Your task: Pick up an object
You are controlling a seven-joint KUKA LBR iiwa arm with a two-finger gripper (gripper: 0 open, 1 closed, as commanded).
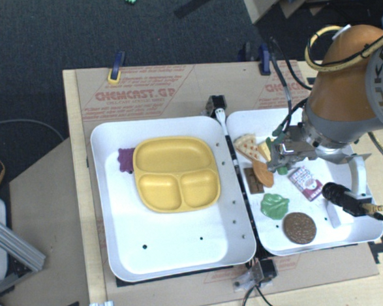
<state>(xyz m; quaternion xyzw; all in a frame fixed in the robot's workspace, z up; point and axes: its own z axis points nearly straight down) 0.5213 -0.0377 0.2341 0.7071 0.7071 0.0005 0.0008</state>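
My gripper (278, 157) hangs low over the right bin (354, 234), near its left side. Just under and left of it lie a pizza slice (249, 147) and an orange bread-like piece (263, 174). A thin brown bar (252, 180) lies beside them along the bin's left wall. A pink and white packet (306, 181) sits to the gripper's lower right. Further forward are a green leafy toy (274, 205) and a round brown cookie (299, 228). A small green bit (282, 170) peeks out beneath the gripper, and I see nothing clearly held.
The left bin (119, 239) holds a yellow divided plate (176, 172), with a purple toy (125, 159) at its left edge. The grey arm with its orange band (349, 72) covers the right bin's far right part. Clamps sit on the bench's far edge.
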